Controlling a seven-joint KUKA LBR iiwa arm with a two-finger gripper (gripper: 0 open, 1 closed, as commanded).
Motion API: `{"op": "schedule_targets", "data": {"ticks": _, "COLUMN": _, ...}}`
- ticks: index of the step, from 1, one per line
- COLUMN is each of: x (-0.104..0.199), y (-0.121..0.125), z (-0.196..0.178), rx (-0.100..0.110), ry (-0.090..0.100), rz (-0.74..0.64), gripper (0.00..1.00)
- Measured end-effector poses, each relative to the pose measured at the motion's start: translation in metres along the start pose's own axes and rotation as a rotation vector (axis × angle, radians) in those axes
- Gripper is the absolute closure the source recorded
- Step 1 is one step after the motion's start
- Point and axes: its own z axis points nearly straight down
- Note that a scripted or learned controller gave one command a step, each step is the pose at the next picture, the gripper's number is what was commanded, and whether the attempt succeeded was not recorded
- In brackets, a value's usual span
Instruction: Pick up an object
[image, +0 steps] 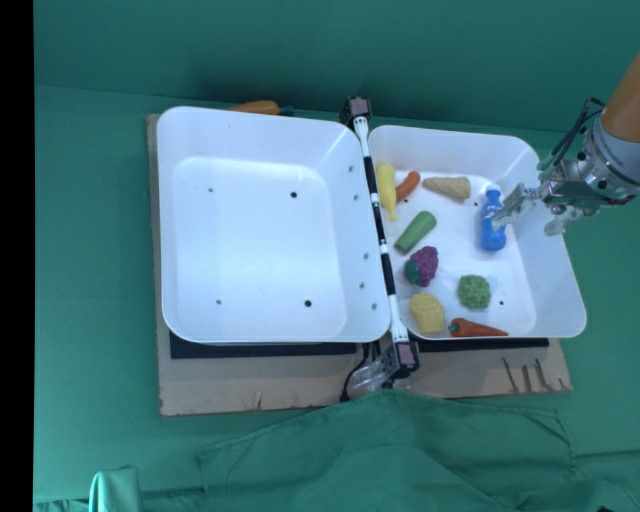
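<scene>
Two shallow white bins, smooth and glossy with rounded corners, side by side on a flat brown cardboard sheet (300, 395) atop the green-draped table (90, 300). Left bin (190, 300) bare apart from a few small dark holes in its floor. Between the bins, a thin black-and-white striped rod (377, 225) running from 12 to 6 o'clock.

Scattered across the right bin (555, 300), small toy foods of plastic look: a yellow corn cob (386, 187) at 10 o'clock, just beside a small orange carrot (407, 184); a tan ridged cone (448, 186) at 12 o'clock; a smooth green cucumber (415, 231) near the middle, tilted; a knobbly purple grape bunch (423, 265) just below it; a bumpy green broccoli head (474, 291) toward 5 o'clock; a lumpy yellow piece (427, 312) at 7 o'clock; a long orange carrot (478, 328) lying flat along the 6 o'clock wall. At 2 o'clock in that bin, a blue bottle (491, 228) with a white cap, standing roughly upright.

Grey arm with orange band (625, 95) entering from 3 o'clock, wrist angled down and toward 9 o'clock over the right bin's far edge. Metallic hand (510, 205) reaching to the upper part of the blue bottle, fingertip touching or overlapping it near the cap. Cannot tell whether released or clenched, nor whether the bottle sits between the fingers.

Crumpled green cloth (400, 455) bunched at 6 o'clock below the cardboard. An orange object (257, 106) partly visible behind the left bin's 12 o'clock rim.
</scene>
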Motion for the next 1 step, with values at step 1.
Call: {"op": "schedule_targets", "data": {"ticks": 1, "x": 0.0141, "y": -0.0238, "z": 0.0583, "rx": 0.007, "ry": 0.003, "rz": 0.0, "gripper": 0.0}}
